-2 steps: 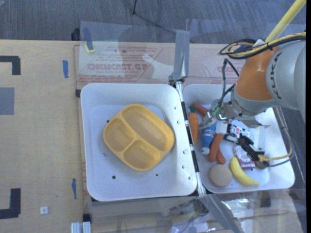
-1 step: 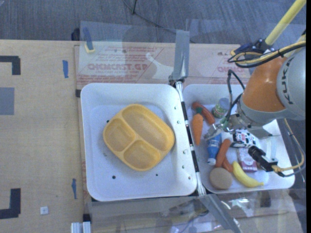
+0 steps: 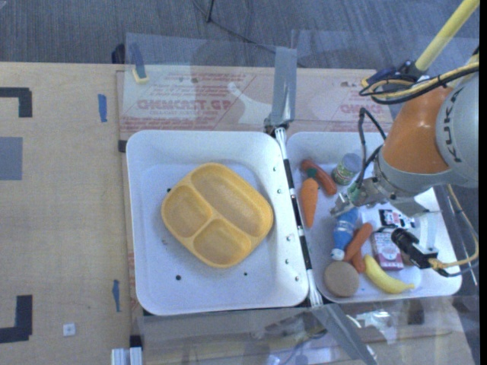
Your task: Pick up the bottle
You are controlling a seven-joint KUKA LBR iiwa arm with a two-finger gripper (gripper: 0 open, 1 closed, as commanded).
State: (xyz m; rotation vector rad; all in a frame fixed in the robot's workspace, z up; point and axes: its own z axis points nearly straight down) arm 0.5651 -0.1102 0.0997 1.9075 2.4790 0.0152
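A small blue bottle [image 3: 343,233] lies in the right bin [image 3: 449,286], near its middle, its top end pointing up toward the arm. My gripper [image 3: 352,201] hangs just above that top end, reaching in from the right under the orange-banded wrist [image 3: 415,139]. The wrist hides how the gripper meets the bottle. The bottle still rests among the other items on the bin floor.
Around the bottle lie an orange carrot [image 3: 309,201], a red sausage [image 3: 319,175], a small jar with a grey lid [image 3: 348,166], a second carrot [image 3: 359,243], a banana [image 3: 386,277], a brown round disc [image 3: 342,278] and a small carton [image 3: 386,248]. The left bin [image 3: 152,280] holds a yellow divided plate [image 3: 217,214].
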